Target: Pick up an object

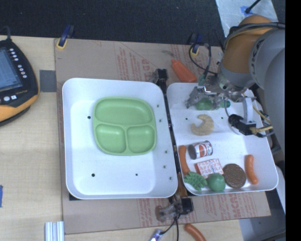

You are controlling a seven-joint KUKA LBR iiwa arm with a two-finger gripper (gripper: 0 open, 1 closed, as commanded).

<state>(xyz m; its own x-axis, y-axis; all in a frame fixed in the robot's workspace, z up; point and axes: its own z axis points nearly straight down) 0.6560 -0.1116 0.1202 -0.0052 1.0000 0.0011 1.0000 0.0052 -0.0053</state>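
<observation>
Nearest you, along the right bin's (271, 149) front edge, sit a broccoli floret (194, 179), a green ball (216, 183), a brown round patty (235, 175) and an orange sausage (250, 168). Behind them lie a small can (200, 150) and a croissant (203, 125). At the far end, the gripper (208, 98) is down over a green object (204, 104); you cannot tell how its fingers stand. The left bin (75, 149) holds a green divided plate (125, 125).

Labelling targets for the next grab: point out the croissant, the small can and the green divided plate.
croissant (203, 124), camera view, middle of its curved body
small can (200, 150), camera view, its side label
green divided plate (123, 113), camera view, floor of its large upper compartment
</observation>
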